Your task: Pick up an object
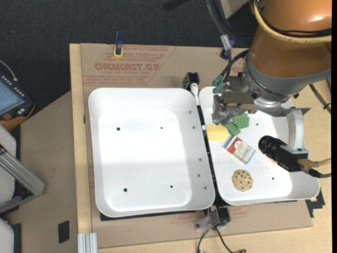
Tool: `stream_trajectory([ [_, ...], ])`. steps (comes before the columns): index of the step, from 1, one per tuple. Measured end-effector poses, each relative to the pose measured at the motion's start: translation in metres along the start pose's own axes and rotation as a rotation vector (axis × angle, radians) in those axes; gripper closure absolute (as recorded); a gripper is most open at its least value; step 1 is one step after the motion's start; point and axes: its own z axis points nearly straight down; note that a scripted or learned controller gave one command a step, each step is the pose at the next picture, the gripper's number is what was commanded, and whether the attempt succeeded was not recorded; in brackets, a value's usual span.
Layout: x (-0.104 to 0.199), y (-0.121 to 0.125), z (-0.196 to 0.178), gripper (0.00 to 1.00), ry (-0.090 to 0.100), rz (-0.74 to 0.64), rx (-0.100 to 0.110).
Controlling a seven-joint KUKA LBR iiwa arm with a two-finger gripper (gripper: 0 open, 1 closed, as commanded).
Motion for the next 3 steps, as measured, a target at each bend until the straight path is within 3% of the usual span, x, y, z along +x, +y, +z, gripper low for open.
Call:
stream_trajectory([
  [1,-0.11,-0.003,0.071,1.0,-0.005,0.02,0.016],
  [2,-0.033,0.0,0.014,1.0,0.0,-0.002,0.001],
  [3,-0.037,0.0,0.007,1.0,-0.002,0.006,0.004],
])
